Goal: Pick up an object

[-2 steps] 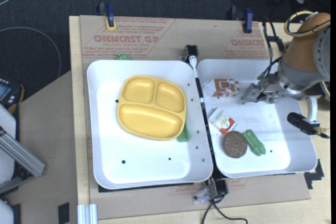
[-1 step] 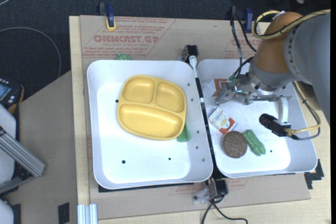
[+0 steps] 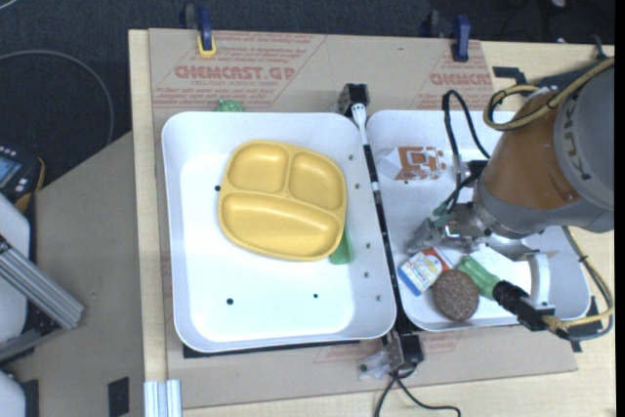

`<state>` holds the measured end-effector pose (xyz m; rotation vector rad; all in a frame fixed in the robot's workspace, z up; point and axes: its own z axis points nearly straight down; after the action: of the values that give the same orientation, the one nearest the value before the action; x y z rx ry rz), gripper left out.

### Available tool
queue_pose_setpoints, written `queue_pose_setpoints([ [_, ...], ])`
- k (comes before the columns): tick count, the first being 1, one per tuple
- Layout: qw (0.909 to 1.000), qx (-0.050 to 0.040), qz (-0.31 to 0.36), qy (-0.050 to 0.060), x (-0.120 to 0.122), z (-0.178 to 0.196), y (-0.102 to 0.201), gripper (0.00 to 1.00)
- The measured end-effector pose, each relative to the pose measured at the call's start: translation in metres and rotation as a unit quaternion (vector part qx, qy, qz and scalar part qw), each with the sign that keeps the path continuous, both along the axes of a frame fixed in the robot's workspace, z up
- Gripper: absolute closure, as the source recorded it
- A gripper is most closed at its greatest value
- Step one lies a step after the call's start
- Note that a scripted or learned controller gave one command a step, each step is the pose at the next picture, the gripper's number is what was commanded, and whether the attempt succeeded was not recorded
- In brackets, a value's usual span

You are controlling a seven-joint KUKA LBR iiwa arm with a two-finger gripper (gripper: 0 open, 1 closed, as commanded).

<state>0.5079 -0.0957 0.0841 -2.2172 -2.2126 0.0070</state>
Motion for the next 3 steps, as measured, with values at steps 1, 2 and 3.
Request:
queue_pose_setpoints([
  [1,1.0,-0.0019,0.0,-0.006,0.005,0.011,-0.001,1.0],
  [2,1.0,-0.0008,0.004,-0.007,-0.026,0.105,0.076,1.0],
  [3,0.9999,-0.0014,0.003,-0.015,-0.026,0.268,0.075,1.0],
])
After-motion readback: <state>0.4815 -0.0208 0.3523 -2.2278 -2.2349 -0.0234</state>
